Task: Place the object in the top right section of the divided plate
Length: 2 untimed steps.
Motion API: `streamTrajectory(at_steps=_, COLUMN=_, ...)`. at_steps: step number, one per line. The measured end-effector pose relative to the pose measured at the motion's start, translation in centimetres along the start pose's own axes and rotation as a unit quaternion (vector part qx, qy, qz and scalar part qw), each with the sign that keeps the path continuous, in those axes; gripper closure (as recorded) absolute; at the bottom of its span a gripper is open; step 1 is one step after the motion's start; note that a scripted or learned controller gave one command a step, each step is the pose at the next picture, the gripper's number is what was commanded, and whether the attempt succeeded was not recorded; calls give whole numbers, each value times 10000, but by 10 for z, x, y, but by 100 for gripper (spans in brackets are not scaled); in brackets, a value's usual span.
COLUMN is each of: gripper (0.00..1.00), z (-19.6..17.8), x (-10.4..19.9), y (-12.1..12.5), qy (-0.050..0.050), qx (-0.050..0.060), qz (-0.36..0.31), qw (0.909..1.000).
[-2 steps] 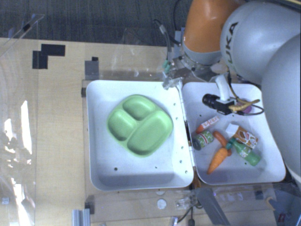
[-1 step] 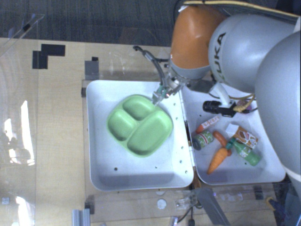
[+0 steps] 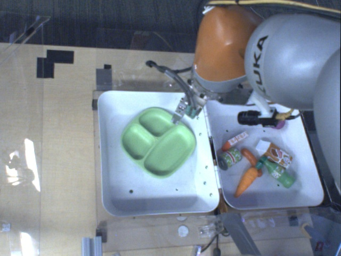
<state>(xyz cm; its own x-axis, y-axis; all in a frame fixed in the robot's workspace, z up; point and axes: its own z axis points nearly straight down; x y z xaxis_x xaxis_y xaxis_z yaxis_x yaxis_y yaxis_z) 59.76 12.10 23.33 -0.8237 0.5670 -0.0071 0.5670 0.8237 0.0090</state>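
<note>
Claw [image 3: 184,111]: over plate [image 3: 158,142] top-right edge, grip state unclear to us
Progress: plate sections bare, placing left

Bright, even overhead light, slightly washed out. White bins [image 3: 160,199] near clipping, only soft shadow under the green plate [image 3: 159,141]. Glare patch on the worktop [image 3: 21,164] at left and sheen on the arm's grey shell [image 3: 298,52]. Overall soft, low-res; small items in the right bin [image 3: 306,196] smeared.

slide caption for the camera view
Gripper over the green plate in the left bin; toy food in the right bin.
</note>
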Motion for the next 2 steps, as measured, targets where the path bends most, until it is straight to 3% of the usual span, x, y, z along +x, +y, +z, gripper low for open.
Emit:
streamTrajectory(at_steps=1, gripper=100, z=3, x=16, y=25, qy=4, qx=0, qz=-892, qw=9960)
streamTrajectory(at_steps=2, gripper=100, z=17, x=-27, y=18, qy=5, qx=2, qz=-2022, qw=9793)
